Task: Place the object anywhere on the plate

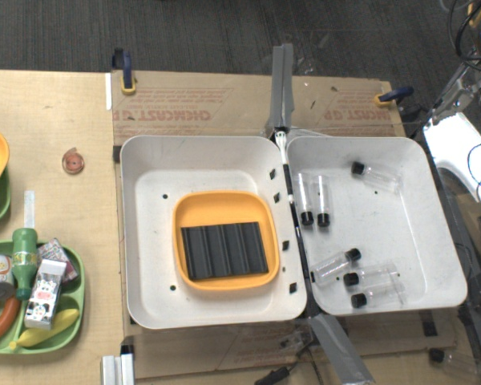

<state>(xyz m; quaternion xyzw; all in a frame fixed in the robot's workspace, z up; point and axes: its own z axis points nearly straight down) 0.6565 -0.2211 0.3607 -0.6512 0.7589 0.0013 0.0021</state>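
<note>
One black ribbed block lies flat in the middle of the orange plate, which sits inside the left bin. Six clear vials with black caps are scattered in the right bin: two side by side near its left wall, one near the far side and three clustered at the near edge. Gripper state cannot be told; cardboard lies under both bins, and a green tray of toy food sits on the wooden table well left.
</note>
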